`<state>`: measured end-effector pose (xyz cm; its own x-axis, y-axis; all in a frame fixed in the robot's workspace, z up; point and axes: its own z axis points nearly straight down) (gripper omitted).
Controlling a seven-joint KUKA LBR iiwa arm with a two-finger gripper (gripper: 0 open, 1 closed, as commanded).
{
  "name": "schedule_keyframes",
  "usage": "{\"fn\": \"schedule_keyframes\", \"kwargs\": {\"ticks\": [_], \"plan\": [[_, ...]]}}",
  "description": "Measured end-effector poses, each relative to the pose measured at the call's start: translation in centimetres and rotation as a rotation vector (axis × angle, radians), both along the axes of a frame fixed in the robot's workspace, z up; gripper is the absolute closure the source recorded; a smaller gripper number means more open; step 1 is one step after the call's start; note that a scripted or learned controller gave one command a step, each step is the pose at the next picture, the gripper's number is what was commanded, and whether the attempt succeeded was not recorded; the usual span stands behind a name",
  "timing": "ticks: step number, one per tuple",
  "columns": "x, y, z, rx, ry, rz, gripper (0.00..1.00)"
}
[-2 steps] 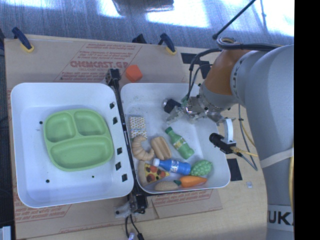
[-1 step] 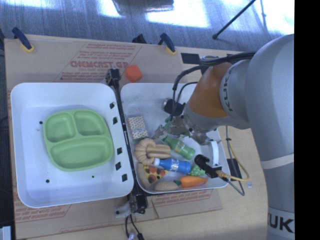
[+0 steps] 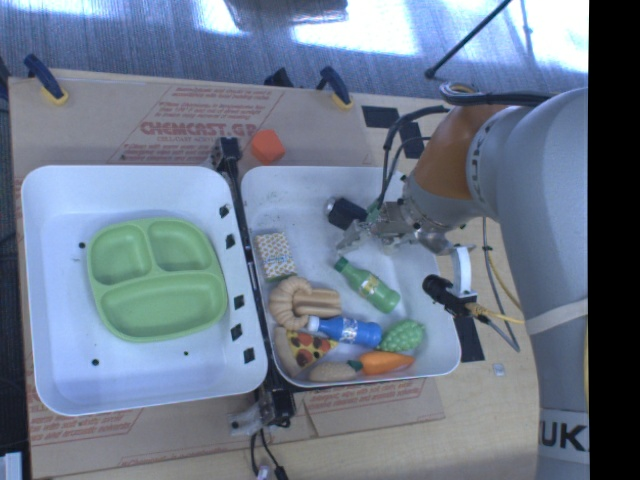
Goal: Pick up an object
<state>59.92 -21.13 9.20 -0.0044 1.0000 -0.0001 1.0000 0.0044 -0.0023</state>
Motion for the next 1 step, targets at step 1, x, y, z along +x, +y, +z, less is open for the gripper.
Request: {"fn": "schedule_keyframes", "kwargs": {"ticks": [1], "plan": [[-5.57,4.85,-0.08,0.001,0.003,0.002,0.0]]}}
